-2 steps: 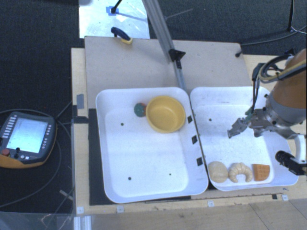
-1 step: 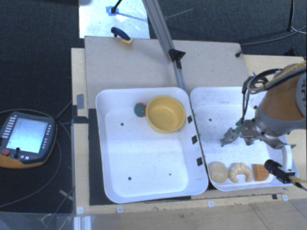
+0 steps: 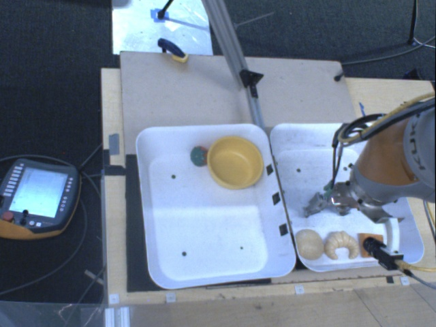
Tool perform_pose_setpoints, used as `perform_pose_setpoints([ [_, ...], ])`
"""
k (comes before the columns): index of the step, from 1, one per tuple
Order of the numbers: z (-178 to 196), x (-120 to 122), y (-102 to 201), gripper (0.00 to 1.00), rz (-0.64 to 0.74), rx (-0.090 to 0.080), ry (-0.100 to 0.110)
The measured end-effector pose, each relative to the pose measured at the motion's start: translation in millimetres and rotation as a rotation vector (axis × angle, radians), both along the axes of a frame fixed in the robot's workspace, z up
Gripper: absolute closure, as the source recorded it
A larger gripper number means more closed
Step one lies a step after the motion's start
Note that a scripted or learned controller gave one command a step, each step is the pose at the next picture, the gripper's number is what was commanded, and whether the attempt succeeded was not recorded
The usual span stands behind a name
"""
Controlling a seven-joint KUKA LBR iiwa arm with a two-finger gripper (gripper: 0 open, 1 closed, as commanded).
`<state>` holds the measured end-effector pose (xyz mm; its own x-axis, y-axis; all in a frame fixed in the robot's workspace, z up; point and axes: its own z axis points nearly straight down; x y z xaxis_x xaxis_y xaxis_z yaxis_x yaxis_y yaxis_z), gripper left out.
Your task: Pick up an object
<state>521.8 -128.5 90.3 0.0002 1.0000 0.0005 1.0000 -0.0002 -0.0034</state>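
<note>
Front of right bin (image 3: 409, 247): round bun (image 3: 309, 243), croissant (image 3: 343, 244), both loose. Fingers (image 3: 317, 204) just above, empty, opening can't tell. Bowl (image 3: 235, 161) in left bin (image 3: 157, 213). Pick not yet made.

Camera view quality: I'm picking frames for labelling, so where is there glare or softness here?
Camera view: the left bin has a bright washed-out patch on its floor; the floor strip at top glares bluish-white; the gripper and the pale objects beneath it look soft; the yellow bowl reads clearly.
</note>
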Motion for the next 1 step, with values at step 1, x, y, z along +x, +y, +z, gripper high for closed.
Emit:
perform_pose_setpoints([
  [1, 12.4, 1.5, -0.3, 1.0, 0.0, -0.001, -0.005],
])
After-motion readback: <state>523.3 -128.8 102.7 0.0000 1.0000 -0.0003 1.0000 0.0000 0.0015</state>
